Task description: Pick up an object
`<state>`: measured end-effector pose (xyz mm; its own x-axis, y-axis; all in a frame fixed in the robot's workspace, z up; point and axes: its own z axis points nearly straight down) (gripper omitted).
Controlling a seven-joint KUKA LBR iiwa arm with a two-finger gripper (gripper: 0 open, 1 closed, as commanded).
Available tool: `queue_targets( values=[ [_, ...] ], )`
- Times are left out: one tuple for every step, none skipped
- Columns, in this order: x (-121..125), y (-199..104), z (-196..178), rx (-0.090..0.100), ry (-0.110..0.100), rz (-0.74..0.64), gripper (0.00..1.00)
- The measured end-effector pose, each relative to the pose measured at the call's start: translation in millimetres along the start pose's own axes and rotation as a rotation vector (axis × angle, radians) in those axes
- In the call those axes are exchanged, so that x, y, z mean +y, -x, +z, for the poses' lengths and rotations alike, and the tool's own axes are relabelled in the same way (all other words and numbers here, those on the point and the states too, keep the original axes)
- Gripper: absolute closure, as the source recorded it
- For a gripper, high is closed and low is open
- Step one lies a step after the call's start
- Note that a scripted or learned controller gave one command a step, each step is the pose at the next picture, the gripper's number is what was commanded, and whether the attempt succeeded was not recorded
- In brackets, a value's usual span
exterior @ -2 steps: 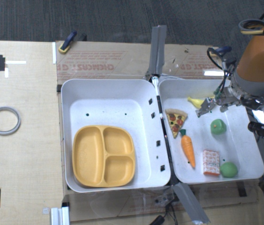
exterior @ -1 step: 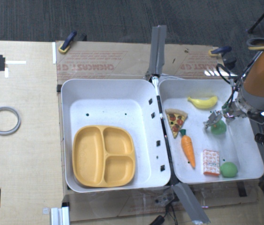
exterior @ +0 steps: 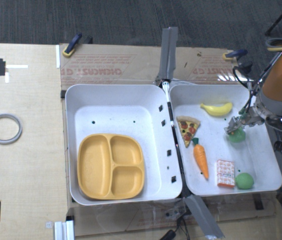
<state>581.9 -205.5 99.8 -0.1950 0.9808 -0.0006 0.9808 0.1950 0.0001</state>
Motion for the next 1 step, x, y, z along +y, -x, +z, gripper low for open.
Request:
queue_targets(
  values=[
    [42.4,-47.3,-106.9,-0.001,-0.002,0.173,1.0]
  ],
)
